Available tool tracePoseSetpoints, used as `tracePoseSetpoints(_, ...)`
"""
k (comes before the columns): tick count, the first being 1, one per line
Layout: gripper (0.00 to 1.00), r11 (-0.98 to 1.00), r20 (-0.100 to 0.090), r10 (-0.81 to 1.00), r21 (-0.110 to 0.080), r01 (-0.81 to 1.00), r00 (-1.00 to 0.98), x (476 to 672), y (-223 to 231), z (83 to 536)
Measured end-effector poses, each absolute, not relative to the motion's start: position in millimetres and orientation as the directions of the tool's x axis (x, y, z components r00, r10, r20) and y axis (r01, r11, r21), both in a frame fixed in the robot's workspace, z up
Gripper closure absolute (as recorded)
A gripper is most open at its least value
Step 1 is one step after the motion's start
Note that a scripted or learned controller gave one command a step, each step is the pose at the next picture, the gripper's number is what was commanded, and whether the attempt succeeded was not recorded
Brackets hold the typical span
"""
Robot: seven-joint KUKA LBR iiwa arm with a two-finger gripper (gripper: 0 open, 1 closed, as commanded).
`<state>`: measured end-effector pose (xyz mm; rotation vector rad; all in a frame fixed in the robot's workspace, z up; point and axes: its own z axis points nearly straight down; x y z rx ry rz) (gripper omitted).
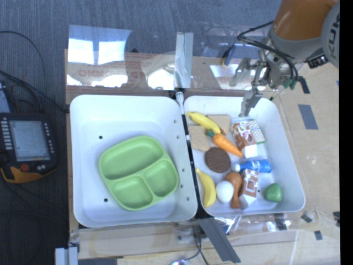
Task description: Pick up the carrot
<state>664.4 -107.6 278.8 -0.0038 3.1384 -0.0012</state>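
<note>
The carrot (227, 143), orange with a green top, lies at a slant in the upper middle of the right bin (289, 164). It rests between a yellow banana (205, 122) and a patterned snack box (247, 132). My gripper (242, 91) hangs above the bin's far rim, up and to the right of the carrot and well apart from it. Its two fingers are spread open and hold nothing; one fingertip (246, 105) points down toward the snack box.
Crowded around the carrot are a brown cookie (218, 159), a cracker (199, 139), a blue-and-white container (255, 165), a drumstick (236, 184), an egg (224, 191), a second banana (208, 187) and a green lime (272, 192). The left bin (88, 126) holds a green divided plate (138, 173).
</note>
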Motion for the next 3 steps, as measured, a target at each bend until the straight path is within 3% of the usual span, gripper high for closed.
tracePoseSetpoints(1, 0.00, 0.992, 0.004, 0.124, 0.001, 0.124, -0.992, 582.4, -57.2, 194.4)
tracePoseSetpoints(2, 0.00, 0.999, 0.002, 0.034, -0.001, 0.034, -0.999, 556.7, -95.5, 111.1)
tracePoseSetpoints(3, 0.00, 1.000, -0.006, -0.010, -0.003, -0.010, -1.000, 579.0, -96.2, 90.5)
